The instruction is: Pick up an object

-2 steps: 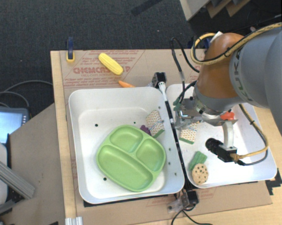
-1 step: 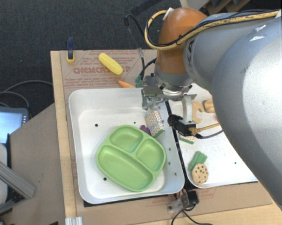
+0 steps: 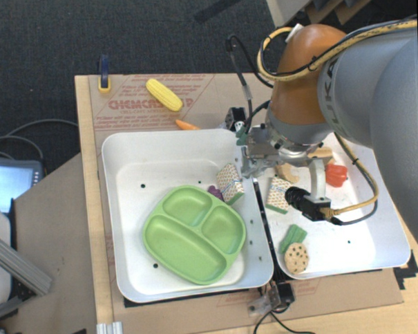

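Observation:
My gripper [image 3: 250, 161] hangs over the wall between the two white bins, close to a small patterned packet [image 3: 229, 181] at the right side of the left bin [image 3: 120, 201]. A purple piece [image 3: 215, 191] lies beside that packet. A green divided plate [image 3: 193, 233] fills the left bin's middle. In the right bin [image 3: 364, 246] lie a patterned green-edged card [image 3: 277, 196], a green stick [image 3: 292, 235], a speckled cookie [image 3: 296, 257], a red piece [image 3: 336, 174] and a tan piece [image 3: 288, 172]. The arm hides part of the right bin's back.
A yellow corn cob [image 3: 163, 94] and an orange carrot [image 3: 186, 125] lie on the cardboard behind the left bin. A blue clip [image 3: 104, 70] sits at the cardboard's far left corner. The big grey arm [image 3: 371, 86] covers the upper right.

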Tool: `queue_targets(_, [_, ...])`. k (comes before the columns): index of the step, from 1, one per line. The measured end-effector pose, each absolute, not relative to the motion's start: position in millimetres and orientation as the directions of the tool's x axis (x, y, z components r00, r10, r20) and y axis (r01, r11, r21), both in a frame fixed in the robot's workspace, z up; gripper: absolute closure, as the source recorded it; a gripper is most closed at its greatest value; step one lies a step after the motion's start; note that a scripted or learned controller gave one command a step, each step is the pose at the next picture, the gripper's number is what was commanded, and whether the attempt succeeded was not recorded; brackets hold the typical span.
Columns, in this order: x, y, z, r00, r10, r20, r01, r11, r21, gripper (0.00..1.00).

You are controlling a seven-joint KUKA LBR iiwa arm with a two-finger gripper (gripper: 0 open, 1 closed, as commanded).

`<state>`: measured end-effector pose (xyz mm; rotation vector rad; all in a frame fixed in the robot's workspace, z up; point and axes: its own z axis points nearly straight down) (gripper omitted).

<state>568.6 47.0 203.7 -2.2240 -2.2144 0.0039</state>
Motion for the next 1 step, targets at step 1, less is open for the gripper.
queue_targets(1, [533.6,119.5,132.0,-0.007,1.0,0.003,1.0,0.007,-0.012,1.0])
